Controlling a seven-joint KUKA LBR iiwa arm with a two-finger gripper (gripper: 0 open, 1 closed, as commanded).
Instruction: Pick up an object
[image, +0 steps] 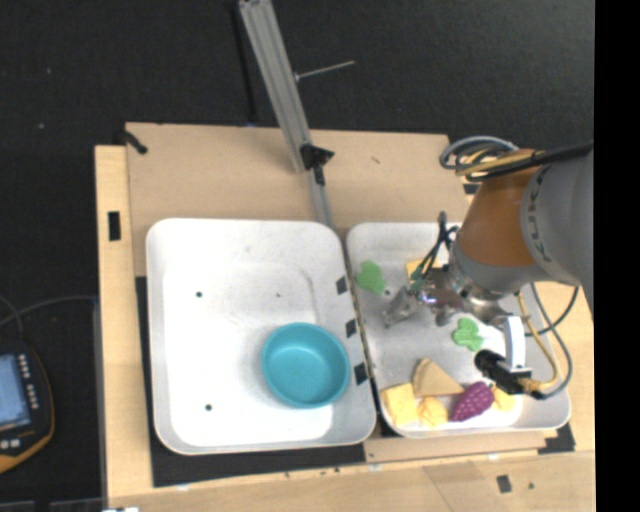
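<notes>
My gripper (404, 306) hangs low over the middle of the right bin (392, 238), below the arm's orange band (498, 226). A small green piece (370, 277) lies just up and left of it, apart from it. Another green piece (466, 333) sits to its right, under the wrist. A yellow piece (415, 268) peeks out beside the arm. Along the bin's front lie a tan wedge (435, 378), yellow blocks (400, 403) and purple grapes (472, 400). I see nothing held in the gripper.
The left bin (200, 260) holds a blue bowl (303, 364) at its front right corner. A grey metal pole (290, 110) slants down to the gap between the bins. Cables (545, 345) trail from the wrist over the right bin's right side.
</notes>
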